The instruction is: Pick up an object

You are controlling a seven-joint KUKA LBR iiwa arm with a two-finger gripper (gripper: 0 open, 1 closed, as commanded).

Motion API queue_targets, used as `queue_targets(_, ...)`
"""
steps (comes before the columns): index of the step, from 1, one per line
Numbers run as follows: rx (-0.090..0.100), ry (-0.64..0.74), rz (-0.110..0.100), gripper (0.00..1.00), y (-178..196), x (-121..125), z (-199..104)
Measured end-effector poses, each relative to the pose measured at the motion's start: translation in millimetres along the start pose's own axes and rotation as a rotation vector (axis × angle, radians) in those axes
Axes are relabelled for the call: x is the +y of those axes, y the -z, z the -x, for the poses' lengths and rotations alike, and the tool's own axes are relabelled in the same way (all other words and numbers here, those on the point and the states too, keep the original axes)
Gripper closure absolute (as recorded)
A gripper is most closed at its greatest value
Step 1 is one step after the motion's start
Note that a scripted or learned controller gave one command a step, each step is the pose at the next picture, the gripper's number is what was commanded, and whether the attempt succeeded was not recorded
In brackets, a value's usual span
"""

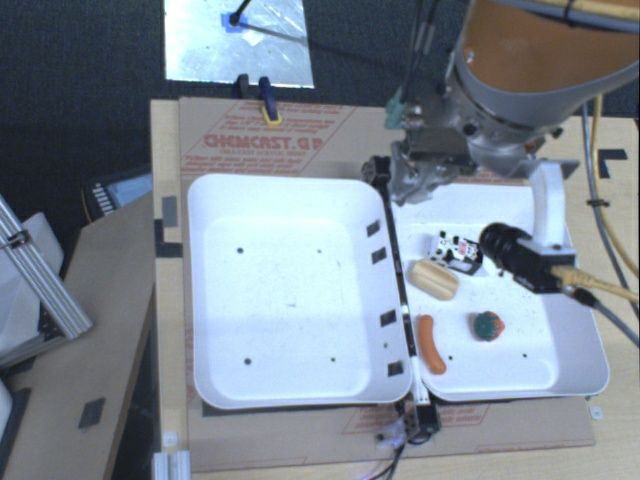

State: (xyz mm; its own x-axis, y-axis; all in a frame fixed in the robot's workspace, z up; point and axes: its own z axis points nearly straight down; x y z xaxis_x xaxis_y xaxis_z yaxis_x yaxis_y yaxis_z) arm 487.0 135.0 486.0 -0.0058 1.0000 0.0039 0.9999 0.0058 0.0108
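Camera view: gripper (pixel 415 180) over right bin's (pixel 585 363) far rim.
Grip unreadable; descending here may hit that rim, missing the roll (pixel 434 279).

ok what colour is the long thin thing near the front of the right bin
Orange-red, like a small carrot, lying by the divider in the right bin. The camera view shows it plainly.

Robotics laboratory. Evidence: industrial arm (pixel 540 58) with exposed cabling over a bench (pixel 170 298); two white bins (pixel 290 298) clamped on printed cardboard (pixel 265 138); aluminium framing (pixel 40 278) at left; dark carpeted floor (pixel 80 68).
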Motion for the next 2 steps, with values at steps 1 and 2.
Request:
queue_targets(1,-0.001,0.001,-0.003,1.00,51.8,14.5,-31.6)
queue_targets(2,-0.004,-0.004,-0.009,1.00,7.4,101.1,-59.8)
